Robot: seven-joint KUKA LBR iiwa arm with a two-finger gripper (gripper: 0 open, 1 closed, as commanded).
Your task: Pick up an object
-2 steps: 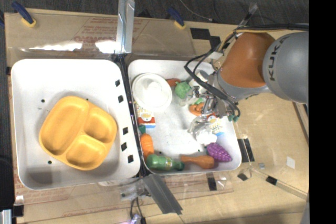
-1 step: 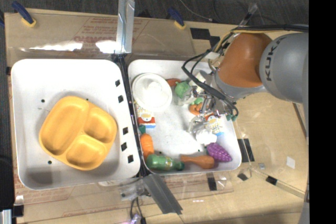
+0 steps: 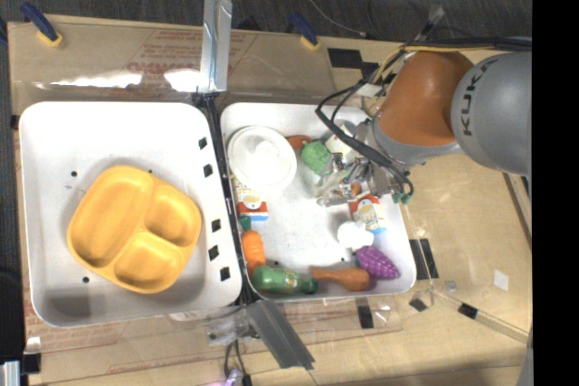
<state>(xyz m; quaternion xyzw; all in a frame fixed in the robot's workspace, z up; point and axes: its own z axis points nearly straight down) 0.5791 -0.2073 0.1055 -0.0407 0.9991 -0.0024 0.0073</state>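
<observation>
— Gripper [image 3: 348, 178] position, please?
— It is low in the right bin [image 3: 298, 230], at center-right of the frame, just beside the green toy [image 3: 316, 156]. I cannot tell its state; cables hide it.
— Other things?
— White bowl [image 3: 261, 155] at the bin's upper left; purple grapes [image 3: 377, 263], drumstick [image 3: 342, 277] and green bottle [image 3: 281, 281] along its lower edge. A yellow tray [image 3: 134, 228] lies in the left bin [image 3: 45, 140].
</observation>
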